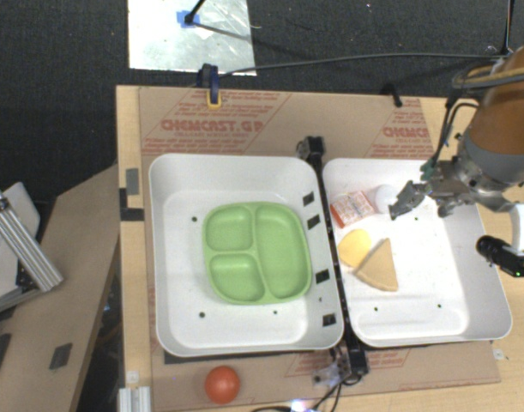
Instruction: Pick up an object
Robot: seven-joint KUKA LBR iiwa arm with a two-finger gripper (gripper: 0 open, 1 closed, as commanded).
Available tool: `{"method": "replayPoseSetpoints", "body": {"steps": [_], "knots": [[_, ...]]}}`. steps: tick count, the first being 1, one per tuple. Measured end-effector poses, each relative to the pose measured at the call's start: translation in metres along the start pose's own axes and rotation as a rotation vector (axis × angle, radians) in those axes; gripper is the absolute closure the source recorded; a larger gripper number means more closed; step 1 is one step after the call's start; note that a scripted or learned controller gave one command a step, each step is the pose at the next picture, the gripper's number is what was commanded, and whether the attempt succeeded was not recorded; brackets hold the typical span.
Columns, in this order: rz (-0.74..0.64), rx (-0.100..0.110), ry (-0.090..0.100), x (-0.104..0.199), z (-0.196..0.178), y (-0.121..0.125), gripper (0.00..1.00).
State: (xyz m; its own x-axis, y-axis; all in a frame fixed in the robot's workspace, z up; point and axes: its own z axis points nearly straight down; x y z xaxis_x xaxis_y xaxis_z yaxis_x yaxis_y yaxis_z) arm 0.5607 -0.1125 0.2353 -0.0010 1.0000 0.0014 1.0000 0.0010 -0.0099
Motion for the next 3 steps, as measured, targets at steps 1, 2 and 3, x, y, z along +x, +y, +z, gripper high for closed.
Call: {"method": "replayPoseSetpoints", "body": {"steps": [1,2,3], "knots": [[-0.002,-0.011,-0.002,0.000,-0.006,0.002,0.00],[0.000,-0.007,-0.001,-0.006,0.052,-0.004,0.00],[0.000,-0.007,0.000,0.004,0.106,-0.001,0.00]]}}
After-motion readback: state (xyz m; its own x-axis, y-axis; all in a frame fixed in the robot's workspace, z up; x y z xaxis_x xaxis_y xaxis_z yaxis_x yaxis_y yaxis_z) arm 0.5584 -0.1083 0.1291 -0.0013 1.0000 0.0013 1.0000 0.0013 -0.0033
